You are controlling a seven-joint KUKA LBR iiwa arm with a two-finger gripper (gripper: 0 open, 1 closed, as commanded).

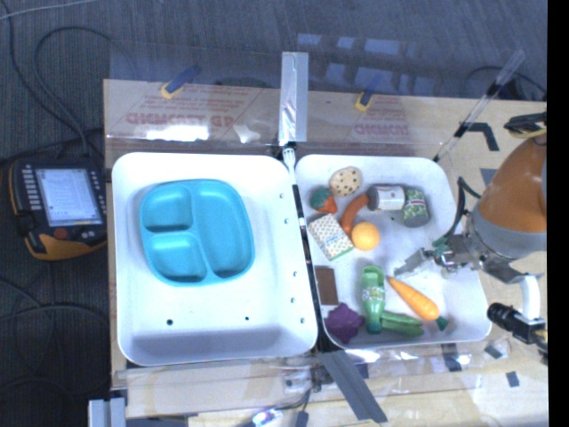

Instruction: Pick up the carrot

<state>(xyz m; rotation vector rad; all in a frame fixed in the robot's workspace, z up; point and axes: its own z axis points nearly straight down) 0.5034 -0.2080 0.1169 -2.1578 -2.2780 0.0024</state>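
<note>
On the table you have two white bins side by side. Your left bin [124, 327] carries a blue divided tray [196, 229]. Moving right, your right bin [444, 181] is crowded: a checkered box [329, 236], a purple piece [343, 321] near the front, a green bottle [373, 294], an orange ball [365, 235] and a small can [397, 200] further back. Your carrot [414, 298] lies tilted toward the front of that bin, just right of the green bottle, its thin tip pointing up-left. Your tool [425, 258] sits just above the carrot's thin end, near it but apart from it, with its fingers spread and nothing between them.
</note>
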